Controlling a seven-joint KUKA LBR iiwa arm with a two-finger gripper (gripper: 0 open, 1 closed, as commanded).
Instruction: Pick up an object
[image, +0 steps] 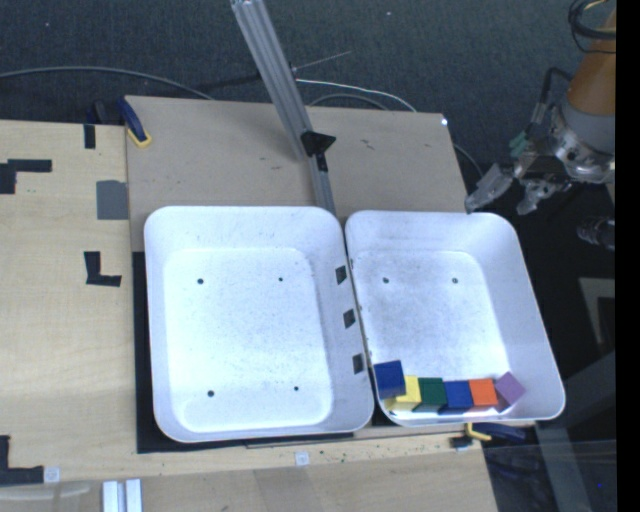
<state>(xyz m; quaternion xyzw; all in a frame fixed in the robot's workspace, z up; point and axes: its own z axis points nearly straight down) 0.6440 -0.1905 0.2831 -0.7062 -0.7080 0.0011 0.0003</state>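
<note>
Nothing to read here, folks: no lettering, label, brand or number comes through on the bench (250, 140), on either white bin (160, 300), or on the coloured blocks (445, 392).

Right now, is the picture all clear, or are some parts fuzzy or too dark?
In the camera view, the coloured blocks look sharp enough to tell apart; the gripper at the right is a bit blurry and dim; the right bin is bright white, with soft, faint shadows.
</note>
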